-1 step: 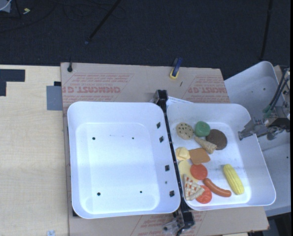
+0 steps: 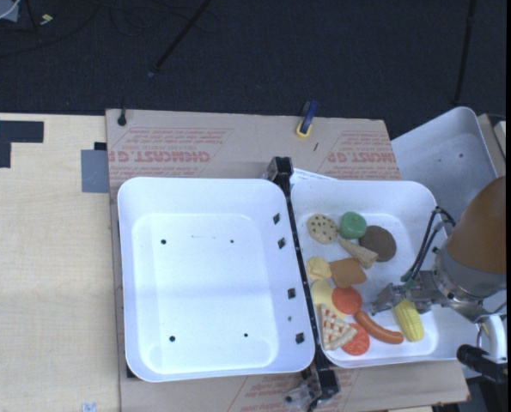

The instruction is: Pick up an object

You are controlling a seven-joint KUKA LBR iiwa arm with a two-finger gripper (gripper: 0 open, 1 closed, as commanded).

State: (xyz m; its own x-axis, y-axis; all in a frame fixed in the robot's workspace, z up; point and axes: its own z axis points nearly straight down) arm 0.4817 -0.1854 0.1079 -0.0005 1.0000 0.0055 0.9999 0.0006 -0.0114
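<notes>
The right bin (image 2: 418, 197) holds several toy foods. At its far side lie a speckled cookie (image 2: 321, 227), a green round piece (image 2: 352, 224) and a dark brown round piece (image 2: 380, 242). A tan bread piece (image 2: 348, 271) and a red tomato (image 2: 347, 299) sit in the middle. A pizza slice (image 2: 331, 326), a red sausage (image 2: 380, 328) and a yellow corn cob (image 2: 408, 319) lie near the front. My gripper (image 2: 392, 298) hangs low over the bin's right front part, just above the corn cob and the sausage. Nothing visibly rests in it.
The left bin (image 2: 203, 281) stands beside the right one, with a black clip strip (image 2: 291, 264) between them. Both rest on a cardboard sheet (image 2: 203, 144). The arm's orange band (image 2: 487, 230) and a grey metal plate (image 2: 444, 148) are at the right.
</notes>
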